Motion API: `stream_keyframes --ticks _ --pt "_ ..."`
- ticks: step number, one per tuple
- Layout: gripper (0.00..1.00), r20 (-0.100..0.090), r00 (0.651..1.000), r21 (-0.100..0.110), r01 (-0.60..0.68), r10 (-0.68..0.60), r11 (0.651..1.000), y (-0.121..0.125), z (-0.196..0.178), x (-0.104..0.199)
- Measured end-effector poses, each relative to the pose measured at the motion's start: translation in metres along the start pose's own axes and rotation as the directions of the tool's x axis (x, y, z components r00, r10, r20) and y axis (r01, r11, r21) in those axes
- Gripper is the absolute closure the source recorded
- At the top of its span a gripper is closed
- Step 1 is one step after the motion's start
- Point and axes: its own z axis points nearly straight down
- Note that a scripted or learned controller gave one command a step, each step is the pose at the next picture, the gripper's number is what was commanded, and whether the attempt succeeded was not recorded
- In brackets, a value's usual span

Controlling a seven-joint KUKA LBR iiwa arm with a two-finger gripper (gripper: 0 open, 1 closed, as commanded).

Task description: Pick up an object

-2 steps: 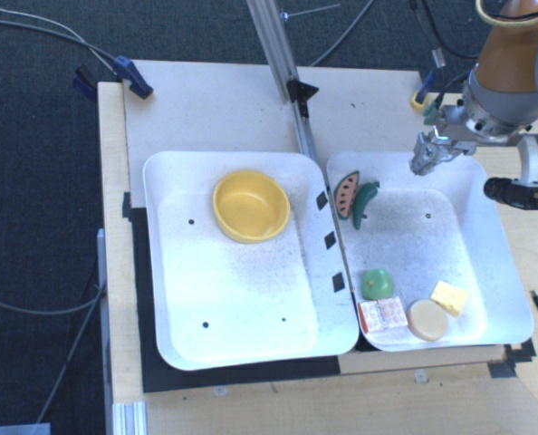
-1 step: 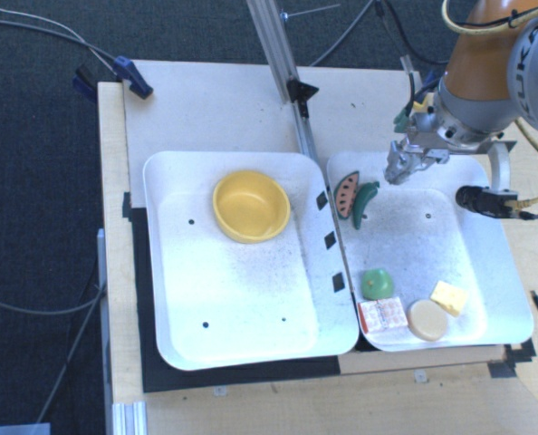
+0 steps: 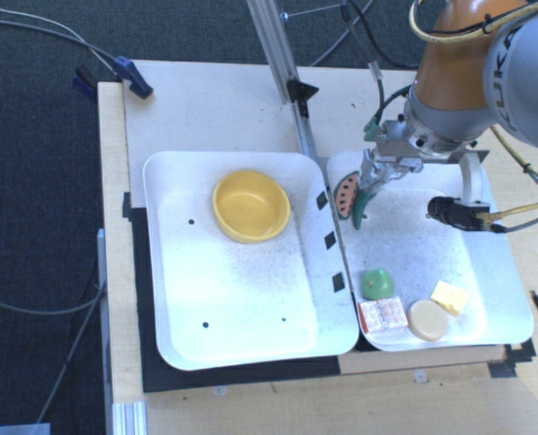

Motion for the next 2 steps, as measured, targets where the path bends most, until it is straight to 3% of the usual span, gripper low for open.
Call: stream_keyframes --ticks 2 --pt "1.00 0.002 1.000 0.000 0.001 -0.001 1.000 -0.036 -0.005 0.105"
